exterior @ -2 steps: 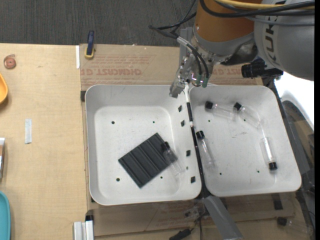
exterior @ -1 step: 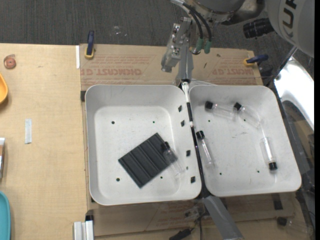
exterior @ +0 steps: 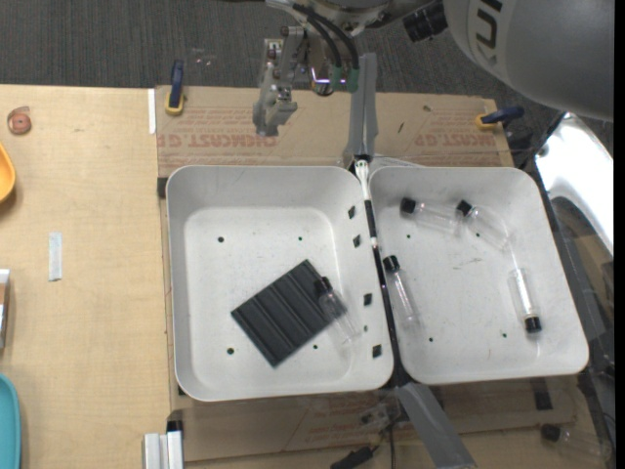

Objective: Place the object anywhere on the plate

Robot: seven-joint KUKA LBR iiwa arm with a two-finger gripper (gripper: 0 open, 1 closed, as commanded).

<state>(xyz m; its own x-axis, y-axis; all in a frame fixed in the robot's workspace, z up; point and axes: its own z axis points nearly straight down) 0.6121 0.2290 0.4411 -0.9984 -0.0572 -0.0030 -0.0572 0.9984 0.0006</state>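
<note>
— Where's the claw now?

— Up high, over the cardboard behind the left bin; from here I can't tell whether it's spread or pressed together, and I see nothing hanging from it.

— And the thing it's meant to place?

— A clear tube with a black cap; it lies in the left bin at the right corner of the dark ribbed plate, cap end on the plate, the rest seemingly trailing off onto the bin floor.

— Good enough?

— Marginal, I'd say; if it goes again, it should come straight down over the tube's middle, close across its width and not along it, lift clear of the ribs, and set it down near the plate's centre; round glass rolls, so release low.

— How many of everything?

— One plate; one tube beside it; four other tubes in the right bin, all capped black; two bins; one arm.
</note>
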